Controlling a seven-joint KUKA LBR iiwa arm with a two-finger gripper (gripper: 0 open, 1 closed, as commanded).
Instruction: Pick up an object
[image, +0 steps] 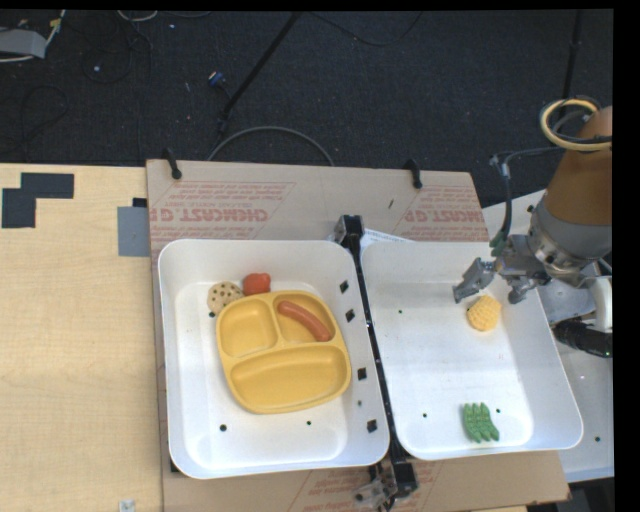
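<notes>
- Two shallow white bins sit side by side at frame centre: the left bin and the right bin, with a dark divider running between them.
- The gripper hangs at the upper right of the right bin, on the arm that comes in from the frame's right edge. Its two fingers are spread wide; nothing sits between them.
- Directly below the gripper, at the bin's upper right, lies a small yellow corn piece. It rests on the bin floor, just under the fingers, not gripped. Judgement: this is the likely target, given that the open tool is lined up over it.
- A green toy vegetable lies at the lower right of the same bin, well apart from the gripper.
- The left bin holds a yellow compartment tray, tilted in plan. A sausage lies in its upper-right compartment.
- Just beyond the tray's upper left rim, on the bin floor, sit a cookie and a red item, side by side.
- Judgement: the pick is not yet made; the tool must descend and close on the corn.
</notes>
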